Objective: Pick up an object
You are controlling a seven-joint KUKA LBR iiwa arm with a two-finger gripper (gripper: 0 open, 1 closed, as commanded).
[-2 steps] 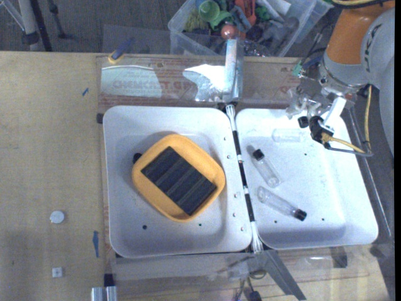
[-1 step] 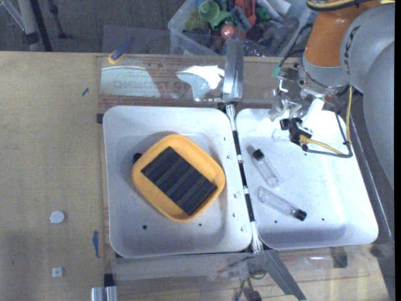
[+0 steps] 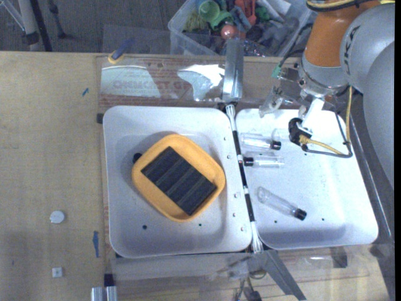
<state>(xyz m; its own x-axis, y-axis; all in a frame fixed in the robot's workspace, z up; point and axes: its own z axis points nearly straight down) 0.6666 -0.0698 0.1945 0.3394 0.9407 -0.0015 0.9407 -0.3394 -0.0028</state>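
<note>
A yellow, rounded square object with a black ribbed panel [image 3: 178, 177] lies tilted in the left bin [image 3: 119, 168]. Three clear tubes with black caps lie in the right bin [image 3: 338, 199]: one near the far left [image 3: 258, 142], one just below it [image 3: 263, 162], and one towards the front [image 3: 281, 204]. My gripper [image 3: 290, 110] hangs over the right bin's far edge, above and to the right of the tubes. It is open, with nothing between its fingers. A black and yellow cable [image 3: 313, 144] loops down from the wrist onto the bin floor.
A clear tub of colourful toys [image 3: 238, 11] stands behind the bins. A metal bracket [image 3: 233, 68] rises at the far end of the divider between the bins. Bare wooden bench [image 3: 44, 137] stretches to the left, with a small white disc [image 3: 57, 217] on it.
</note>
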